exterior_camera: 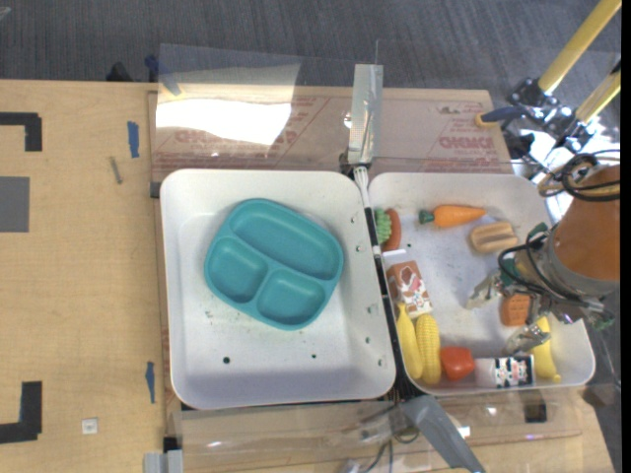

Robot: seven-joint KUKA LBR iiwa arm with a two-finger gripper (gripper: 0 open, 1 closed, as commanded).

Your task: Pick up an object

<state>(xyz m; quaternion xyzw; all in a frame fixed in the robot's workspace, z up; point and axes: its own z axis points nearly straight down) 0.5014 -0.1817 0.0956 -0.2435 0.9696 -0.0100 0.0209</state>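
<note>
you have the gripper (515, 311) low in the right bin (449, 254), straddling an orange block (514, 309). jaw opening: cannot tell; a grasp is not confirmed. other targets sit beside it: bread roll (492, 236) beyond, yellow piece (544, 355) nearer you.

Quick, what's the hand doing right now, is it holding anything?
Hand: low in the right bin, beside an orange toy; open or closed cannot be told, and no hold is visible.
</note>
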